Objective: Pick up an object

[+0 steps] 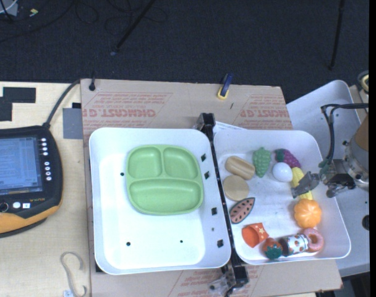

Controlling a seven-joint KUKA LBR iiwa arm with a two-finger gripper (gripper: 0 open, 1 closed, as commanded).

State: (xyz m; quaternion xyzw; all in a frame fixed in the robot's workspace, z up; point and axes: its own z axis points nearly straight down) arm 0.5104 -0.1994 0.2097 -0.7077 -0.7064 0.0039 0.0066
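My pincer (pixel 319 184) hangs spread wide, ungripping, just above the toy orange (pixel 307 214): light, hard, slick plastic, so I'd pinch across its middle.

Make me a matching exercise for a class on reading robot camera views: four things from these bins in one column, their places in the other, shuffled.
Things:
1. green divided plate
2. orange toy fruit
3. green grapes
4. watermelon slice

Places:
A. right bin, far side, between the bread roll and the white ball
B. left bin, alone
C. right bin, near the divider, just below the tan disc
D. right bin, right side, below the gripper

Pairs: 1-B, 2-D, 3-A, 4-C
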